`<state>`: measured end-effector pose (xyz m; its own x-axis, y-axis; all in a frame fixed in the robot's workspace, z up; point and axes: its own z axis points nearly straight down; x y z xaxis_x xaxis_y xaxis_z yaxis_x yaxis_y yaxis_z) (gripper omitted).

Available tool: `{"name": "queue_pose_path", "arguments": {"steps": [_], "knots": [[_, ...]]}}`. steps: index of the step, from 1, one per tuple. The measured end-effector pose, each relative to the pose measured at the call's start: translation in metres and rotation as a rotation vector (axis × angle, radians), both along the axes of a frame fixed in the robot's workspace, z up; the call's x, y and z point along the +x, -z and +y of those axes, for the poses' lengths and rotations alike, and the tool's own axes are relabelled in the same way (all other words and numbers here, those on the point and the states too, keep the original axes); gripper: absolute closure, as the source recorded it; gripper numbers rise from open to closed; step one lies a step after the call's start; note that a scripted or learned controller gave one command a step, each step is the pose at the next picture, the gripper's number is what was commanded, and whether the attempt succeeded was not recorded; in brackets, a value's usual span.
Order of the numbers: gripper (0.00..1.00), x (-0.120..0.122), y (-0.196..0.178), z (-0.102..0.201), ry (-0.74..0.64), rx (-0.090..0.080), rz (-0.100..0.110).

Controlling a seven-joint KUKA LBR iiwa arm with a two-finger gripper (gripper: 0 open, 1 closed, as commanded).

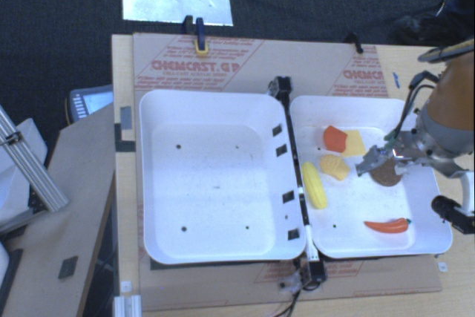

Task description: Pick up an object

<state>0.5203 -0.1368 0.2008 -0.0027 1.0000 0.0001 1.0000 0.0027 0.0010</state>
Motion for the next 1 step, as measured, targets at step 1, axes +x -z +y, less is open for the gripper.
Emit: {"name": "queue_pose_path", "arguments": {"steps": [1], "knots": [[0.0,0.0553,0.0798,0.0082,-0.004,-0.001,-0.001]]}}
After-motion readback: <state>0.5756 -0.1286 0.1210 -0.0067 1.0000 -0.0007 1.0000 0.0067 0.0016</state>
